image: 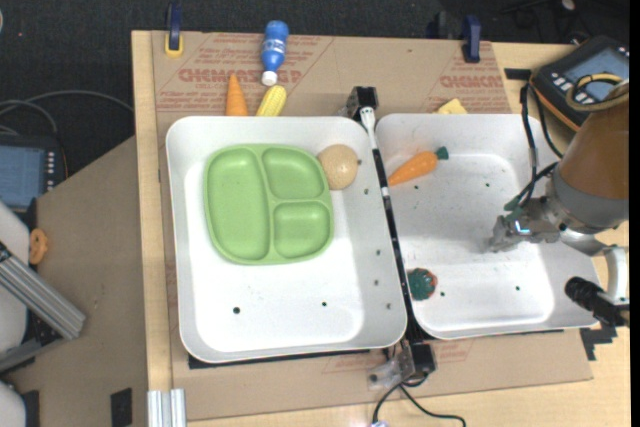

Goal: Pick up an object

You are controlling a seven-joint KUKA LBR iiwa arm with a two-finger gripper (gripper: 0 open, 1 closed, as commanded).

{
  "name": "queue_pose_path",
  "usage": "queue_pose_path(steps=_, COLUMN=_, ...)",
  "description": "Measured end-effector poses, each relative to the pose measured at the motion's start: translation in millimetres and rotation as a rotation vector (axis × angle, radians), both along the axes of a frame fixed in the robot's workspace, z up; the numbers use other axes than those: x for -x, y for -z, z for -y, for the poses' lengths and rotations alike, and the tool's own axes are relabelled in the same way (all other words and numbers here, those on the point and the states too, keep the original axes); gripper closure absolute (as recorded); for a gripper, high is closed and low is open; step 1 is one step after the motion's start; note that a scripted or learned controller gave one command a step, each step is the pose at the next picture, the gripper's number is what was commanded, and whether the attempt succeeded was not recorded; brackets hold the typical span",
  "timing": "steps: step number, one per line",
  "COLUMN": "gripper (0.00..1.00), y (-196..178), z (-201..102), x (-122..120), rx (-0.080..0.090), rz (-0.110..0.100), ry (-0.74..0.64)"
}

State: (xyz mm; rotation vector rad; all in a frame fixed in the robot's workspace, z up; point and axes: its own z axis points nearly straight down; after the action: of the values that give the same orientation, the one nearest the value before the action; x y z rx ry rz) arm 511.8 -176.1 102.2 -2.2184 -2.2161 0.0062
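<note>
Metal fingers (pixel 505 233) of the grey arm (pixel 600 170), too small and blurred to judge their opening, hang low over the right shallow white bin (pixel 470 315). Orange toy carrot (pixel 414 167) lies well apart at its rear; small dark-green ball (pixel 423 284) near its front-left corner.

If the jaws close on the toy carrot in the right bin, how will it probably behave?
The carrot tapers toward its tip, so it may slip out of a squeeze near the thin end. Its rounded body lies flat on the right bin floor, so a push could roll or spin it. It looks like a small toy, so probably light and stiff.
</note>
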Motion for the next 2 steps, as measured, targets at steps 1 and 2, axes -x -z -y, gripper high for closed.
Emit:
queue_pose_path(steps=1, gripper=1.00, y=-16.4, z=0.0, x=-1.3, rx=0.003, rz=0.010, ry=0.000)
queue_pose_path(steps=2, gripper=1.00, y=-26.1, z=0.2, x=-1.6, rx=0.004, rz=0.012, ry=0.001)
